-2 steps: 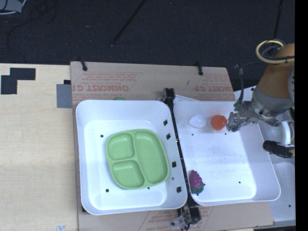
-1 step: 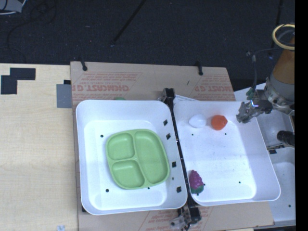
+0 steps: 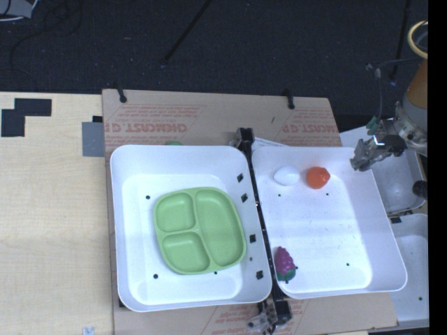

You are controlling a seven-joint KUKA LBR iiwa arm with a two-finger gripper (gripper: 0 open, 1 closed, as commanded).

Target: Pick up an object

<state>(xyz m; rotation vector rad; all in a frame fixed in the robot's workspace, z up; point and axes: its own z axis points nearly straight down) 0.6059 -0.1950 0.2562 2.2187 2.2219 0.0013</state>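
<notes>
The gripper [image 3: 364, 156] hangs over the upper right rim of the right bin [image 3: 377, 208], at the end of the arm [image 3: 412, 110] reaching in from the right; it is too small and dark against the background to tell how wide it stands, and nothing can be seen in it. The nearest candidates lie to its left near the bin's far wall: an orange-red round object [image 3: 318, 177] and, just beside it, a white rounded object [image 3: 286, 176]. Well apart from these, a purple and green object [image 3: 284, 264] rests against the near left wall of the same bin, close to the divider. The left bin [image 3: 133, 187] holds a green divided plate [image 3: 200, 229]. As a judgement, the risks are plain: the two round pieces may roll away under a slightly off-centre descent, and they sit close enough together that closing on one could knock the other. The purple piece, tucked against the wall, leaves little room on that side, so contact with the rim is likely.
</notes>
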